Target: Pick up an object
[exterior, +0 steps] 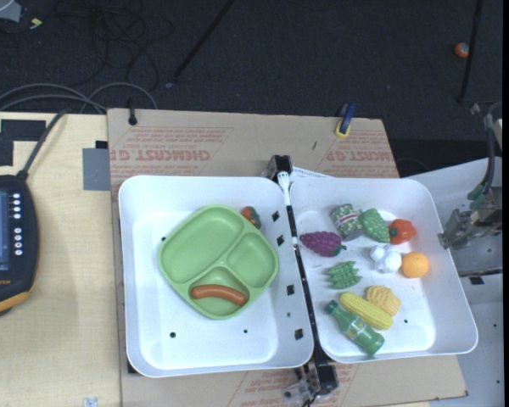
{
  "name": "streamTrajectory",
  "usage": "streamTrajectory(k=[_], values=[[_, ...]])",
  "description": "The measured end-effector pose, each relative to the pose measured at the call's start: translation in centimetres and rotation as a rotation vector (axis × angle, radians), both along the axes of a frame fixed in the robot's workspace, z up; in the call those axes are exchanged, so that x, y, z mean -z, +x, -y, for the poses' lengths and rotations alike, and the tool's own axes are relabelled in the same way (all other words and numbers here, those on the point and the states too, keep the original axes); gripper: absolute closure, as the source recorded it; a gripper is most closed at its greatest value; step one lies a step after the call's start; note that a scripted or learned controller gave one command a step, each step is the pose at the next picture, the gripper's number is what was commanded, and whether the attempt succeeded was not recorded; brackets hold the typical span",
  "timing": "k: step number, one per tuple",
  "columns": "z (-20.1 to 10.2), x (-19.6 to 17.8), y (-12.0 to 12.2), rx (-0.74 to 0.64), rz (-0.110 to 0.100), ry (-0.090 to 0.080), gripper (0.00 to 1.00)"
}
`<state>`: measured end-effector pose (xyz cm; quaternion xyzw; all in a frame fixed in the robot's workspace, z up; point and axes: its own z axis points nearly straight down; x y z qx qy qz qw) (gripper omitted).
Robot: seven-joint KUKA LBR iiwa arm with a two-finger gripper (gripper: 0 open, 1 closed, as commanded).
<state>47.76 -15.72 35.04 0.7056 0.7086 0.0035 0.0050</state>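
Orange in right bin, near its 3 o'clock rim, lying closest to gripper. Sits at roughly 8 o'clock from gripper, just beside it. Round, no long axis. Finger state: cannot tell.

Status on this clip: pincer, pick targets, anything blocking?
Pincer at right bin's right rim, holding nothing. Corn, orange, grapes untouched. Nothing blocking.

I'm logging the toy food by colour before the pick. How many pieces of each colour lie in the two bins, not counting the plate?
Green: 4, leafy piece, pod, bottle, packet
Yellow: 2, corn, ridged piece
Red: 3, tomato, sausage, small piece
Purple: 1, grapes
Orange: 1
White: 1
Total: 12
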Motion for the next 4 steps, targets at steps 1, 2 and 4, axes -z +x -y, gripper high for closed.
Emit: streamTrajectory(k=[1, 2, 4], values=[[-8.4, -11.6, 0.0, -0.006, 0.0, 0.003, 1.0], [-13.8, -14.6, -0.1, -0.002, -0.011, 0.003, 1.0], [-20.5, -10.1, -0.2, -0.003, -0.017, 0.002, 1.0]])
